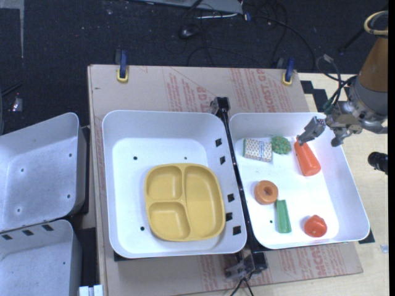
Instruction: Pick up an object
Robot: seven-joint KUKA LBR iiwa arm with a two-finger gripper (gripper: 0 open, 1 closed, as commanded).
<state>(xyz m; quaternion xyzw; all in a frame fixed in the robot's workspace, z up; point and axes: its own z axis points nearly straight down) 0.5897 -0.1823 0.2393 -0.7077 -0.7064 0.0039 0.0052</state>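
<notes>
The right bin (pixel 352 190) holds several objects: an orange-red bottle-like piece (pixel 307 158), a green broccoli-like toy (pixel 281 144), a patterned white pouch (pixel 258 149), an orange ring (pixel 266 192), a green stick (pixel 282 216) and a red pepper-like toy (pixel 315 226). My gripper (pixel 327 132) hovers over the bin's upper right corner, just above and right of the orange-red piece. Its fingers are spread apart and open, with nothing between them.
The left bin (pixel 123 140) holds a yellow divided plate (pixel 184 201). A black divider (pixel 231 165) runs between the bins. Clamps (pixel 123 66) sit on the cardboard's far edge. Grey trays (pixel 37 165) lie at the left, off the bench.
</notes>
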